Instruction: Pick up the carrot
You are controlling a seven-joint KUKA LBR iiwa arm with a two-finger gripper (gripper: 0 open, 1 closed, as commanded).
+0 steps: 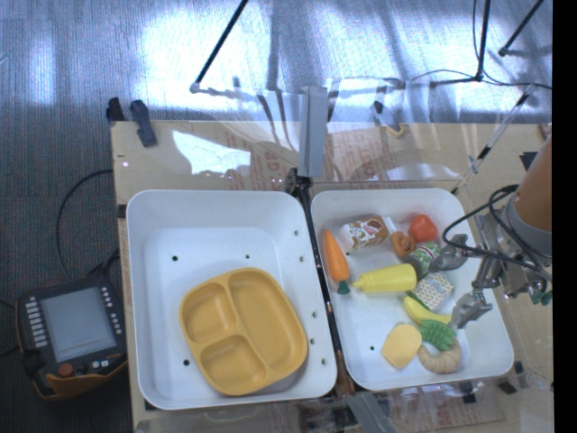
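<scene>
A croissant-shaped pastry (441, 359) is observed at the near edge of the right bin (500, 350), just below and to the left of the gripper (463, 282). Against it are noted a green leafy piece (437, 335) and a pale yellow wedge (400, 345), the latter further left.

The gripper is seen over the right part of the right bin, reaching in from the right on the arm (541, 206). Its two fingers are spread well apart, one upper finger (453, 258) and one lower finger (471, 308), and nothing is gripped between them.

Between the fingers and slightly left, a small patterned box (434, 290) is recorded; whether it is touched cannot be determined. A banana (422, 310) lies just left of the lower finger. A dark green bottle (424, 259) lies next to the upper finger, its cap end towards it.

A yellow squeeze bottle (388, 280) is noted further left of the gripper. Above it are a labelled packet (365, 233), a brown piece (403, 243) and a red tomato-like item (423, 227).

The carrot (335, 257) is located well apart from the gripper, on its far left, by the left wall of the right bin, lying lengthwise with its green end nearer the camera. It is not contacted.

In the left bin (153, 233), furthest from the gripper, a yellow divided plate (242, 330) is recorded.
</scene>
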